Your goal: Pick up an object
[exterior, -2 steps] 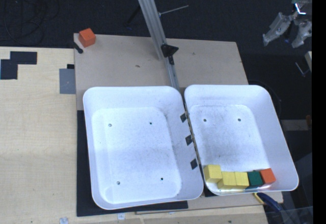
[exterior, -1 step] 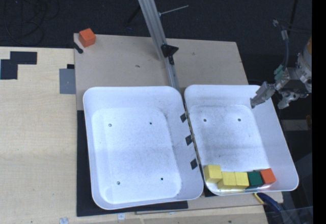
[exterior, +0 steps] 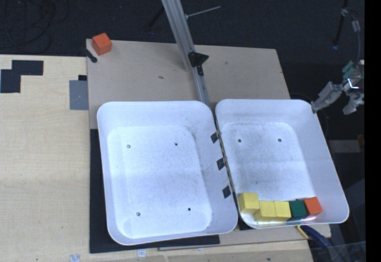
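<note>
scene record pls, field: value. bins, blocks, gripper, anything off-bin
left bin: white, shallow, no blocks seen in it
right bin: white, shallow, holds all binned blocks
blocks in right bin: row along near edge; yellow blocks, green block, orange block
off-bin: orange cube on bench, far left corner
gripper: right of right bin's far corner, outside it; nothing seen between fingers; open/shut unclear
other: metal rail slanting down to the gap between bins

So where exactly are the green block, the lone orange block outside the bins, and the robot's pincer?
green block (exterior: 298, 209), camera view, on its top face.
lone orange block (exterior: 102, 43), camera view, on its top face, on the bench behind the bins.
pincer (exterior: 333, 95), camera view, at the tips, beyond the right bin's far corner.
</note>
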Robot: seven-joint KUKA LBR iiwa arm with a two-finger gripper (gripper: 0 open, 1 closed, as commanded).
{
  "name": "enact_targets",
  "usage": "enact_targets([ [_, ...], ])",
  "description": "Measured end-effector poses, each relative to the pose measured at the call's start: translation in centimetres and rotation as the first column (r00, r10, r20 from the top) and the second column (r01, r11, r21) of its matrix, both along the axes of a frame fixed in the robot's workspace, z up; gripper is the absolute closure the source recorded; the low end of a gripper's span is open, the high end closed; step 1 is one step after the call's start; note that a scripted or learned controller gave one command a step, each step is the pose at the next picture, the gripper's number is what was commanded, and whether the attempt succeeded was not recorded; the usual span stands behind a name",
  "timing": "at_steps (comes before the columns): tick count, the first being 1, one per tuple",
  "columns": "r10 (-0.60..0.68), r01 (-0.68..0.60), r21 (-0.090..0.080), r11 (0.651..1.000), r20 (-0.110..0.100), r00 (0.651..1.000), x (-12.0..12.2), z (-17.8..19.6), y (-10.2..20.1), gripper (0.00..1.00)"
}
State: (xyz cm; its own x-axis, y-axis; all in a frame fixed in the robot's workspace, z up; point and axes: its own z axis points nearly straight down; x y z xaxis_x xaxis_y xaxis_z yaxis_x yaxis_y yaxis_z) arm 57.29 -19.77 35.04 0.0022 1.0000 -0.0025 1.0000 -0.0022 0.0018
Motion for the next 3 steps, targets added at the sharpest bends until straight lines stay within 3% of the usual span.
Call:
enact_targets([
  [1,0.002,-0.002,0.003,1.0,-0.006,1.0,1.0,-2.9,0.6,0.0],
  [2,0.005,-0.005,0.007,1.0,-0.012,1.0,0.1,-9.8,5.5,0.0],
  [3,0.005,-0.005,0.001,1.0,0.007,1.0,5.1,-1.2,6.5,0.0],
])
